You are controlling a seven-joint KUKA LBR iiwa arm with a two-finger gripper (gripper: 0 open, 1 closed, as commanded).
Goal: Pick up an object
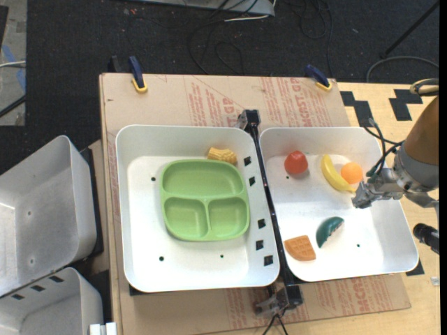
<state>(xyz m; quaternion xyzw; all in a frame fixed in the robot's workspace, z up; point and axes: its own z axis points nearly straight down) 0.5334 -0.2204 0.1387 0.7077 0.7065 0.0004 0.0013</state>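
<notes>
The right bin (391,253) holds a red tomato (296,162), a yellow banana (334,176), an orange ball (351,172), a dark green piece (329,229) and an orange slice-shaped piece (301,248). My gripper (363,198) reaches in from the right, low over the bin, just below and right of the orange ball and banana. It sits above and right of the dark green piece. Nothing shows between its fingers.
The left bin (140,257) holds a green three-compartment plate (205,199) and a small yellow waffle-like piece (222,155) behind it. A black divider (264,201) runs between the bins. White tubs (38,201) stand off the bench to the left.
</notes>
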